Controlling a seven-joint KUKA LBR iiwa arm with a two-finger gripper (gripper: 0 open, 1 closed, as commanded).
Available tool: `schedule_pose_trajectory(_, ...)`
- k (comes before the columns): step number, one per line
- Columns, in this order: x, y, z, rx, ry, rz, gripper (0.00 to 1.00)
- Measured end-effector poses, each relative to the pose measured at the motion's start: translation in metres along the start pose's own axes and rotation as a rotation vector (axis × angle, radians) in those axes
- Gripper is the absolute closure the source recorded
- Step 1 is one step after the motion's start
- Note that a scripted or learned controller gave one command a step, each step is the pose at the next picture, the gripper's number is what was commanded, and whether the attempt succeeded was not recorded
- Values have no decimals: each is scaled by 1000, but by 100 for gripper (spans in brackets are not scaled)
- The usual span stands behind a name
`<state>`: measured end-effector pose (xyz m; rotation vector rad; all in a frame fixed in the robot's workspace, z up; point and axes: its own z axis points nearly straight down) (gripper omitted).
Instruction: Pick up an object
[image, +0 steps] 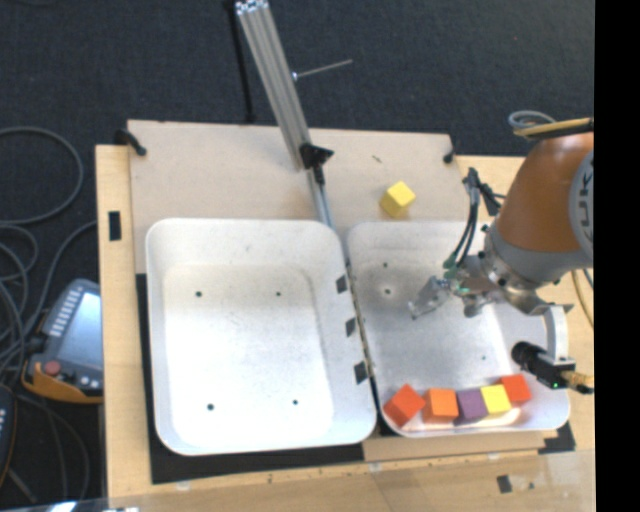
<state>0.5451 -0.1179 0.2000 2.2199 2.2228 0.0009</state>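
Right bin (400, 340): end effector (432, 297) above floor.

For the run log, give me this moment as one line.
pincer over right bin | blocks along near edge | yellow cube outside

Orange-banded grey arm (545, 215) (dark cables trailing), ending in a metal pincer (428, 300).

The gripper (432, 297) hangs over the right bin (400, 260). A row of blocks (458, 403) lies well below its fingertips along the bin's near wall. One block (397, 198) sits above them on the bench (220, 170), behind the bin. The other bin (250, 330) lies to their left.
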Motion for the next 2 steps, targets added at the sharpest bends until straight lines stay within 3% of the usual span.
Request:
schedule_pose_trajectory(1,-14,-28,103,-3,-2,4,0)
schedule_pose_trajectory(2,98,-13,-1,-9,3,-9,0)
